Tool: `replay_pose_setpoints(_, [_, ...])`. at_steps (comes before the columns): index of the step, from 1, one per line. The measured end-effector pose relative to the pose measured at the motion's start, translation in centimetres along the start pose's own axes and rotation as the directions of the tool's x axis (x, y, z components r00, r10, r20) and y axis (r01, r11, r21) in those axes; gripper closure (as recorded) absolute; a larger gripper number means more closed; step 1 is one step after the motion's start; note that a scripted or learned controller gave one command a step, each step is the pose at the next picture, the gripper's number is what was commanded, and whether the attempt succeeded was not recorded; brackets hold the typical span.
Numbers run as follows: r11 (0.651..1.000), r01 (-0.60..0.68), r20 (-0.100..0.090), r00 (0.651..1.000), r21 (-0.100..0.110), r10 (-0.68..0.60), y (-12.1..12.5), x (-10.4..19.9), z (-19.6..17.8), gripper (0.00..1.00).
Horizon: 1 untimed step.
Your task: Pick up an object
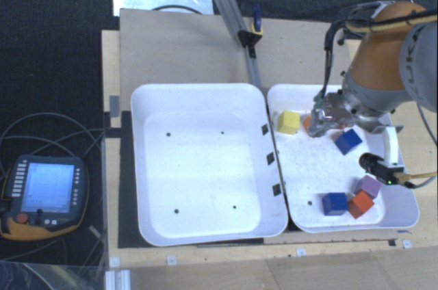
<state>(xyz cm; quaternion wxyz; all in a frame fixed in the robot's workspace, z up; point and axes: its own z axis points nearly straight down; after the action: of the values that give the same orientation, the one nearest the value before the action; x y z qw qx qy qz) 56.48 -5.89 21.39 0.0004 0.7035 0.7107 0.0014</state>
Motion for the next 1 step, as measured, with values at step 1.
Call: replay_pose_setpoints(1, [1.000,0.001,0.000,1.000,0.000,-0.001,1.32,4.86,-1.21,1.00])
